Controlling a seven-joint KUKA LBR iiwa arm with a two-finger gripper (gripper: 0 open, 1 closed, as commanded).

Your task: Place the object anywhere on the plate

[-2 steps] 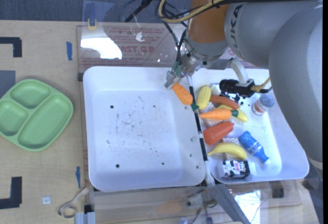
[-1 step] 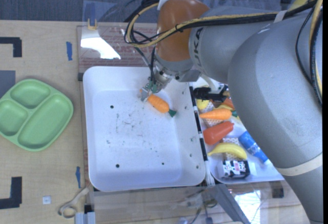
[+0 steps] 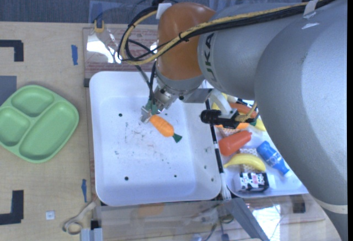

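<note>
Nearest the lens, my grey arm crossed the right bin (image 3: 300, 187), hiding much of it, since I reached in from that side. Below it, a yellow banana (image 3: 246, 161), a red pepper-shaped toy (image 3: 234, 141), a blue piece (image 3: 272, 158) and a small black-and-white item (image 3: 253, 181) lay crowded together; I judged them spare objects, not my concern this time.

Further in, I had lowered my gripper (image 3: 148, 112) into the left bin (image 3: 110, 179), near its upper middle. The toy carrot (image 3: 162, 125) lay on the bin floor, orange body slanting down to a green tip, its upper end just beside my fingertips. I could not tell whether my fingers were spread or closed, nor whether they had any hold on it; the tips were small and blurred against the white floor, so I would not call it grasped. I judged I was set low and tilted there because the carrot was the one thing in that bin, an easy pick with room around it.

Farthest left, well apart from both bins, the green plate (image 3: 38, 122) with its three compartments sat on the wooden bench (image 3: 44, 41). It bore nothing yet. I judged the carrot had still to be lifted over the bin wall and carried leftward to reach it
</note>
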